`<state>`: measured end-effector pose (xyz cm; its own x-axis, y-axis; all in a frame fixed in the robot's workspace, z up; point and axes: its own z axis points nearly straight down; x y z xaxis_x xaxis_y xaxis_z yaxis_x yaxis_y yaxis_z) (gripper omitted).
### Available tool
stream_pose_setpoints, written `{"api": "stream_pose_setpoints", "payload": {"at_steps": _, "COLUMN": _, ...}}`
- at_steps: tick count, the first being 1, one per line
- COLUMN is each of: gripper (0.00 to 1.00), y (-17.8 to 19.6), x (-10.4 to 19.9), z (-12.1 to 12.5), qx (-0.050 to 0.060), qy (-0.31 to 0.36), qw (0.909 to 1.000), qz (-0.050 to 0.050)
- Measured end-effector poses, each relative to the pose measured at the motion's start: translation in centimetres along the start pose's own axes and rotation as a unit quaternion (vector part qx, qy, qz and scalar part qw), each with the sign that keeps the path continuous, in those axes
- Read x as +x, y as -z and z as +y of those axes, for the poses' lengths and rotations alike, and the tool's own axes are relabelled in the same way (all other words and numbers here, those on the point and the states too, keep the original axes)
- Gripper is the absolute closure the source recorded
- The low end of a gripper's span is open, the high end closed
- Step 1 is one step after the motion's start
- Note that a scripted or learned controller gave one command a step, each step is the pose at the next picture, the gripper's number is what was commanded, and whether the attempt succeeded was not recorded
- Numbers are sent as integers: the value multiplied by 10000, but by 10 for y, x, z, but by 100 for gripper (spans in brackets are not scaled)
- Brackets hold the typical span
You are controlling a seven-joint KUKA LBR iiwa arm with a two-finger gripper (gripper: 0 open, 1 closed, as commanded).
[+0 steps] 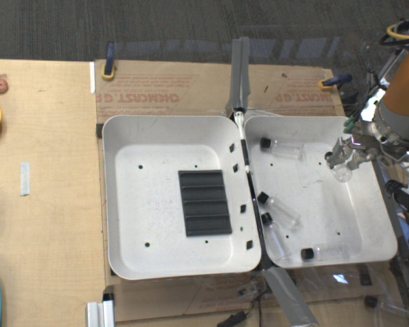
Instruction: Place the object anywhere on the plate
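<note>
Near-edge vial (320, 253) lies untouched; you're pre-grasp. End effector (342, 157) hovers over right bin (378, 213), spread/closed unclear. Next: descend onto a vial.

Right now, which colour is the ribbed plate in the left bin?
Black; the ribbed plate shows plainly in the camera view.

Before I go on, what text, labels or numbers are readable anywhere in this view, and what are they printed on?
"CHEMCAST GP", red, printed upside down and mirrored on the cardboard sheet behind the left bin.
A similar red print on the cardboard behind the right bin: too faint to read for certain.
Smaller red lines under both prints: too small to read.
Black ridged plate, clear vials: no readable marking.
</note>
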<state>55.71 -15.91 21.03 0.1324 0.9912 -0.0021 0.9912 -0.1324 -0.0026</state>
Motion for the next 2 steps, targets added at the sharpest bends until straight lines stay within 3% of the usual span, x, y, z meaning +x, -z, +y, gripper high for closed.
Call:
{"api": "stream_pose_setpoints", "payload": {"at_steps": 1, "gripper": 100, "y": -78, "x": 59, "z": -34, "qx": 5, "qy": 995, "qw": 9950, "qz": 9}}
{"api": "stream_pose_setpoints", "payload": {"at_steps": 2, "gripper": 100, "y": -19, "x": 182, "z": -3, "qx": -8, "qy": 889, "qw": 9960, "qz": -4}}
